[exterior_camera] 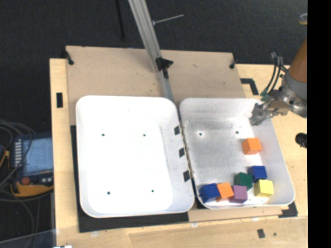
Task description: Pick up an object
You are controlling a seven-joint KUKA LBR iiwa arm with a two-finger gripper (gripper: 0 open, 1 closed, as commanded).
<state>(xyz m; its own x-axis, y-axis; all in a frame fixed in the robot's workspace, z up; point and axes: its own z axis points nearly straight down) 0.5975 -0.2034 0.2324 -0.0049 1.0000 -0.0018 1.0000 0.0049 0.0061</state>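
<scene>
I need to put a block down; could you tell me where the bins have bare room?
The left bin floor is bare. In the right bin, it is bare left of the orange block; the near right corner is crowded with blocks.

Bench under two bins

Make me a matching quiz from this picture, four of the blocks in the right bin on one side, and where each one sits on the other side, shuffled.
Column one:
1. lone orange block
2. yellow block
3. purple block
4. blue block by the divider

Column two:
A. front row, between the small orange block and the yellow one
B. farthest left in the front row
C. apart from the cluster, nearest the gripper
D. right end of the cluster

Pairs: 1-C, 2-D, 3-A, 4-B
</scene>
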